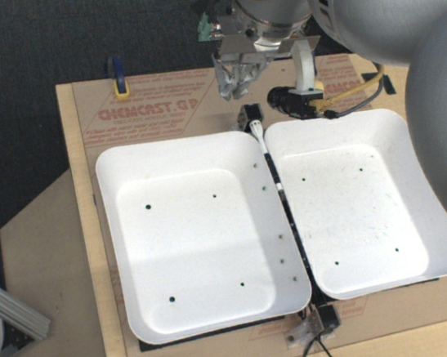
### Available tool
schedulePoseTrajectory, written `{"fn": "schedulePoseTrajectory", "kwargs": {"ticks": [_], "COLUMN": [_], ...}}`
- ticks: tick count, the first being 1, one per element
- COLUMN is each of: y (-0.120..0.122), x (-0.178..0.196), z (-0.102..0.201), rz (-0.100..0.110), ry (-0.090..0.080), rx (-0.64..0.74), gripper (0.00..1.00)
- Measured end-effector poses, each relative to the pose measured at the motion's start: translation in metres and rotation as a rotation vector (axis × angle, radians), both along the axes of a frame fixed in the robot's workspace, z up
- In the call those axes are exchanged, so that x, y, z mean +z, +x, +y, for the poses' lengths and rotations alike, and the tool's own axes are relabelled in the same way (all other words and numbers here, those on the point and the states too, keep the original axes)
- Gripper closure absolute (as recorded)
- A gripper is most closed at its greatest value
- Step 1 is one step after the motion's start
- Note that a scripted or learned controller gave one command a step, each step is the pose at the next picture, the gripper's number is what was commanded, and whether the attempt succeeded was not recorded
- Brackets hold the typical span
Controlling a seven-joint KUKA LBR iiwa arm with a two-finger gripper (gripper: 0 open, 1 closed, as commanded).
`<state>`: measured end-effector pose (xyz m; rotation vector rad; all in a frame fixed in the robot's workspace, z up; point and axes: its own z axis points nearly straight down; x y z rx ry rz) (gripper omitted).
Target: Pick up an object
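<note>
- A blue and yellow clamp (118, 75) stood at the far edge of the brown board (163, 99), well to the left of the arm.
- The left bin (127, 253) lay white and shallow on the board, with four dark dots on its floor.
- The gripper (236, 81) hung above the board just beyond the bins' far rims, near the seam between them; I could not tell how it was set, and saw nothing in it.
- The right bin (410, 213) sat touching the left one, its floor faintly speckled.
- No object to pick up was visible to me in either bin.
- The grey arm (398, 9) loomed over the right bin's far corner.
</note>
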<state>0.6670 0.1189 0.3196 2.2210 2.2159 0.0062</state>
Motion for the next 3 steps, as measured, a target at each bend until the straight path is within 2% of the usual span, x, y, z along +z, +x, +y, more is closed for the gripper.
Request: {"fn": "schedulePoseTrajectory", "kwargs": {"ticks": [1, 2, 3], "y": [-0.002, 0.000, -0.002], "x": [-0.061, -0.010, -0.064], "z": [0.112, 0.078, 0.107], "rz": [0.011, -0.001, 0.012], "ry": [0.002, 0.001, -0.001], "rx": [0.011, 0.000, 0.005], "gripper": [1.00, 1.00, 1.00]}}
